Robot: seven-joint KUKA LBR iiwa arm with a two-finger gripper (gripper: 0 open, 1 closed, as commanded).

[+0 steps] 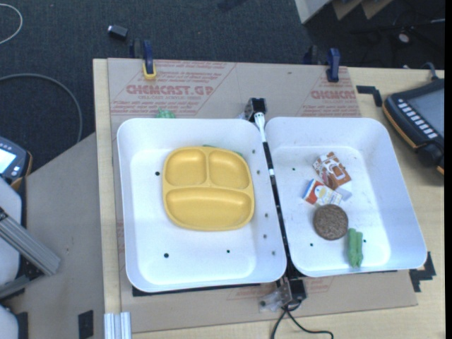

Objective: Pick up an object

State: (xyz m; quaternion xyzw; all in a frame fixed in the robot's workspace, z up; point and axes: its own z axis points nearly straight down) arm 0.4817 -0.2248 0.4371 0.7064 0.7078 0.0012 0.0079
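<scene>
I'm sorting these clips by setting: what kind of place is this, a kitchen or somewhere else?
Probably a robotics lab or workshop, not a kitchen. Two white bins sit on a clamped board with cables on dark carpet, a handheld control pendant lies at the right, and the food items look like toys.

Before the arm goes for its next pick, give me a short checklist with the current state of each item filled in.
1. Pickable objects present in the right bin: ok, four there.
2. Brown round disc apart from the green piece: ok, a small gap.
3. Red-brown packet and small carton separated: not ok, they touch or overlap.
4. Objects clear of the bin walls: not ok, green piece lies at the near rim.
5. Yellow divided plate lying flat in the left bin: ok.
6. Clamps on the bench's far edge in place: ok.
</scene>
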